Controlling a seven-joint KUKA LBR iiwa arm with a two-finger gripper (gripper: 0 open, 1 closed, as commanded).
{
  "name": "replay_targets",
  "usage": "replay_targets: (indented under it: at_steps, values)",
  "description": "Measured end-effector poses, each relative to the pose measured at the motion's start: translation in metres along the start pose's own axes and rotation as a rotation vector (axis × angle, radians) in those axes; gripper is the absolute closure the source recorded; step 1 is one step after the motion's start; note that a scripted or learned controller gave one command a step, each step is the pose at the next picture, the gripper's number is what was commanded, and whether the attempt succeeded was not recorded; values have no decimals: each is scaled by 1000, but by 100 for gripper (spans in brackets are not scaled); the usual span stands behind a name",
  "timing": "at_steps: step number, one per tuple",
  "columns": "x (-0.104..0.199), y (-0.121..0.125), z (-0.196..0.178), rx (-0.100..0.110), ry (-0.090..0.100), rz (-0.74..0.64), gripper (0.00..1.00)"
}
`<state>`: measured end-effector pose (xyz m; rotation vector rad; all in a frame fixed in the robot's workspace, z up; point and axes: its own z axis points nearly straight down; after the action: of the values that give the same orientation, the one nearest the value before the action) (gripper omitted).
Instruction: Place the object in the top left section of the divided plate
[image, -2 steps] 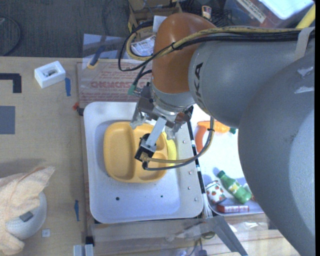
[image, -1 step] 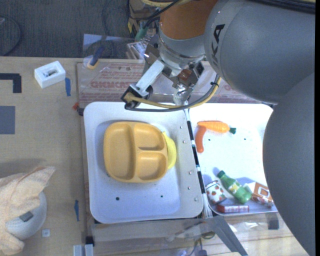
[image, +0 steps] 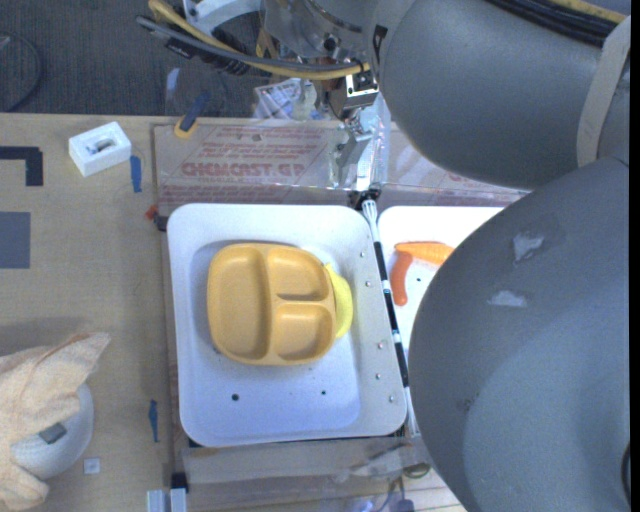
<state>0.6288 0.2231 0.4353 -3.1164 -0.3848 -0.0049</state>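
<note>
Take the left white bin (image: 200, 400) as your landmark. Above its far edge you see a clear plastic sheet (image: 250, 160) with reddish lettering lying flat on the bench. Up and to the left of the bin sits a small white box (image: 99, 148), with a short blue piece (image: 136, 175) just beside it. Near the bin's lower left corner you find a crumpled tan cloth (image: 45, 375) draped over a white bowl-like thing (image: 50, 440). Another small blue piece (image: 153, 418) lies just left of the bin's lower edge. Beyond the sheet, yellow cables (image: 230, 55) loop.
</note>
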Motion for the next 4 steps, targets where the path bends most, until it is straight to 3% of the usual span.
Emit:
replay_targets:
  at_steps: [1, 2, 3, 4]
  values:
    - [1, 2, -10, -1, 2, 4, 100]
    - [1, 2, -10, -2, 1, 4, 0]
    - [30, 7, 1, -1, -1, 44, 0]
    - [30, 7, 1, -1, -1, 45, 0]
